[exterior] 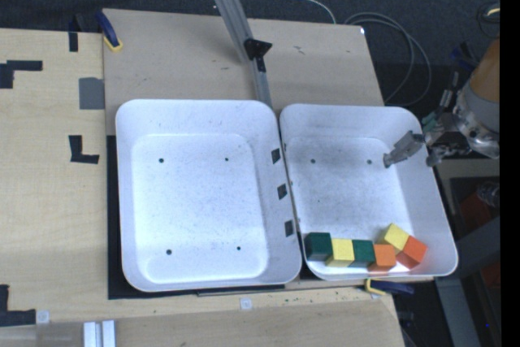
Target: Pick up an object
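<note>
Several small blocks lie in a row along the near wall of the right bin (349,175): a dark green block (318,244), a yellow block (342,249), a green block (362,253), an orange block (383,256), a second yellow block (396,236) and an orange-red block (412,251). My gripper (416,152) hangs over the bin's right rim, well above and behind the blocks. Its fingers (400,150) stand apart, open, with nothing between them.
The left bin (195,191) sits beside the right one, the two rims touching. A grey metal pole (231,4) slants in from the top toward the bins' shared back corner. Cables (390,36) lie behind the right bin.
</note>
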